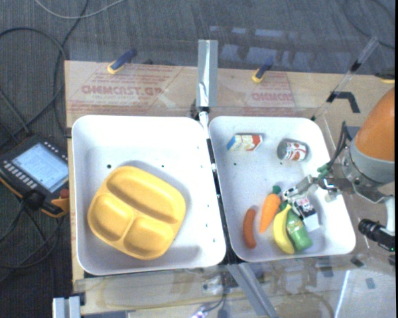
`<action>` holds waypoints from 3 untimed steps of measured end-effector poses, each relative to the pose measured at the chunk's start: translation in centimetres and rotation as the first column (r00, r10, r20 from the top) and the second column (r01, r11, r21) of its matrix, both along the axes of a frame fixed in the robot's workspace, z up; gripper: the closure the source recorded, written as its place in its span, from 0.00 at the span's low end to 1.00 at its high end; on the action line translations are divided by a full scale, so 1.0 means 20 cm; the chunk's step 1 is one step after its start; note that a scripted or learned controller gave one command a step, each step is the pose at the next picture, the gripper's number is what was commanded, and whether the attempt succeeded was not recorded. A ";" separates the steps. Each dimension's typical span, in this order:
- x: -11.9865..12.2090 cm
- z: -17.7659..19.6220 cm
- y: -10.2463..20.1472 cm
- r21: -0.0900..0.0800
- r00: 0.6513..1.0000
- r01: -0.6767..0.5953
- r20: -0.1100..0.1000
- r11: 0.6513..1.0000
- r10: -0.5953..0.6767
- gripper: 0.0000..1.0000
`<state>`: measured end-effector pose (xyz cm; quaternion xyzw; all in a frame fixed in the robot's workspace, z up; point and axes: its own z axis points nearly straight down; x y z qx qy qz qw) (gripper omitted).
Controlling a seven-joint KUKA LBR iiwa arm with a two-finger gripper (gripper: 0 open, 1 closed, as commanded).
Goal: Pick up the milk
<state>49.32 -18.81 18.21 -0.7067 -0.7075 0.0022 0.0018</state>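
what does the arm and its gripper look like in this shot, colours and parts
The arm enters from the right as a rounded orange band above a grey wrist section. Ahead of it sits the gripper, a small assembly of black and pale metal parts with a touch of green near its base. A black cylindrical fitting juts out just below the wrist.

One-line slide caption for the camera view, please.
Gripper low in right bin over carrot and banana; milk lies untouched.

Yellow divided tray (137, 211) in the left white bin (86, 138), right bin (265, 123) holding a red-and-white can (292, 151), carrot (269, 209), sausage (250, 228), banana (282, 233), green bottle (297, 234), teach pendant (33, 169) left of bench
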 end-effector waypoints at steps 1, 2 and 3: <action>-0.02 -0.46 -0.06 -0.014 0.969 -0.244 0.021 0.970 0.245 0.00; -0.01 -0.41 -0.05 -0.016 0.969 -0.247 0.026 0.969 0.247 1.00; 0.04 0.07 0.16 0.001 0.976 -0.219 0.002 0.976 0.219 1.00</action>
